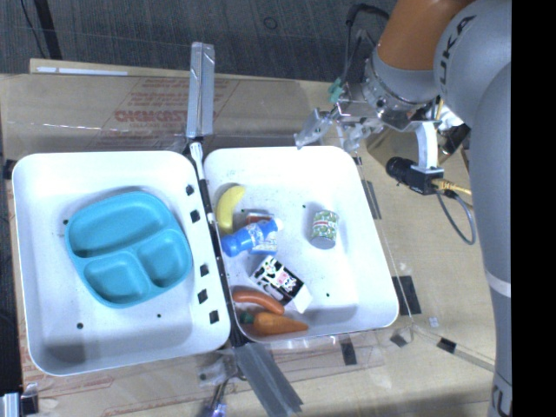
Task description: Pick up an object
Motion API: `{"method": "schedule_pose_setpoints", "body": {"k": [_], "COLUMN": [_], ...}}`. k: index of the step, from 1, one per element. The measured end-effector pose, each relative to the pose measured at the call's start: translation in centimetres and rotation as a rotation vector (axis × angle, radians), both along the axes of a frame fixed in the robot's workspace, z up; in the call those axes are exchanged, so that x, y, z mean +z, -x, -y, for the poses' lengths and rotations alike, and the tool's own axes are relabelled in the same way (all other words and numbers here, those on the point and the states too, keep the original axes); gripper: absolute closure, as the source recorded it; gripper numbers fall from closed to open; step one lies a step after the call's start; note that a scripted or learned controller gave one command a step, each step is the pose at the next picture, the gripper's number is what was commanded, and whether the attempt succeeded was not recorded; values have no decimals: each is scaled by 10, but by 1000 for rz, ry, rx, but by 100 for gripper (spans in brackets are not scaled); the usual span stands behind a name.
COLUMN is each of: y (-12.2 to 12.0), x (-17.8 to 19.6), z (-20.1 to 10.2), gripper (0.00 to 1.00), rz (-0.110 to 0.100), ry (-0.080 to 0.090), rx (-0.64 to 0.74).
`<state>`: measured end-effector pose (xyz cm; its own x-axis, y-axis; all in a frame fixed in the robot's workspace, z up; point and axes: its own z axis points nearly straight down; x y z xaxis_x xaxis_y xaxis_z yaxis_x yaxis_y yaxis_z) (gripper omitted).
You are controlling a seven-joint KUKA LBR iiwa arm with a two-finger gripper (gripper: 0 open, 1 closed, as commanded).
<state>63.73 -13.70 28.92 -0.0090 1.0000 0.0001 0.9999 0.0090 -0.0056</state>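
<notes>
Gripper (334,127) hovers over bin's far rim, finger state unclear. Small green-labelled can (324,227) just below it: light, rigid, slippery; probably grasp across sides.

The brown bench (104,102) bears two white bins (35,233) side by side.

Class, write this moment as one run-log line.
gripper: above right bin's far rim, holding nothing | right bin: banana, carrots, can | left bin: blue tray
</notes>
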Motion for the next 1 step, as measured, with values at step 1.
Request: {"method": "schedule_pose_setpoints", "body": {"k": [1], "y": [61], "x": [-116], "z": [17], "gripper": [0], "rz": [-1], "ry": [0], "rx": [-4]}}
